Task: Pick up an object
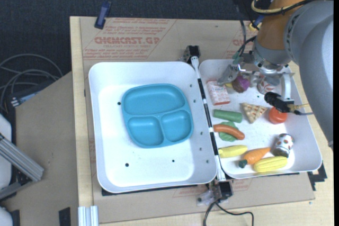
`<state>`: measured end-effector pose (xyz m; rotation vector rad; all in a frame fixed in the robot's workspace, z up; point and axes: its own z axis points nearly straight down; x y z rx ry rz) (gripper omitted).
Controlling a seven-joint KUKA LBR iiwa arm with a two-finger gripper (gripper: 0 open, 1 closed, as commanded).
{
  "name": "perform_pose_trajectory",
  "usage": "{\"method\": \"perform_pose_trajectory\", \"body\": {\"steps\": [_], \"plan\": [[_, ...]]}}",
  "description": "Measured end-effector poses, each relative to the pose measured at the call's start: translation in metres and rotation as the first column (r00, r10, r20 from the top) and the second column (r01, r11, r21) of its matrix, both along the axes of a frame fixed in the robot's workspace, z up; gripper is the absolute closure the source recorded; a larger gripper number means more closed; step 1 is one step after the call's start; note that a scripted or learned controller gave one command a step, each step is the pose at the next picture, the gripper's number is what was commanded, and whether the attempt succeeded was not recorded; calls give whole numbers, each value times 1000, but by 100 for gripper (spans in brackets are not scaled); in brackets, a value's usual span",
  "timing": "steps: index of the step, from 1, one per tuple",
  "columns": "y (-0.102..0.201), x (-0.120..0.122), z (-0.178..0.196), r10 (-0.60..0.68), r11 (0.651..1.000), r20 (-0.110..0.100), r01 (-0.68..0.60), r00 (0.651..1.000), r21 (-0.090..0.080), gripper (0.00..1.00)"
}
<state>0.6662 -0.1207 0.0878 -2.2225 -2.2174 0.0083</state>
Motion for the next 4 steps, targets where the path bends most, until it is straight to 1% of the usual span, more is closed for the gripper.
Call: {"method": "perform_pose_trajectory", "body": {"steps": [1,2,3,4], "plan": [[1,-1,9,-1,1000,-8,1,1000,3,100],[1,0,10,-1,1000,-4,1,1000,2,0],[12,-43,2,1,1000,18,-1,1000,0,0],[12,-86,2,1,1000,18,-1,1000,1,0]]}}
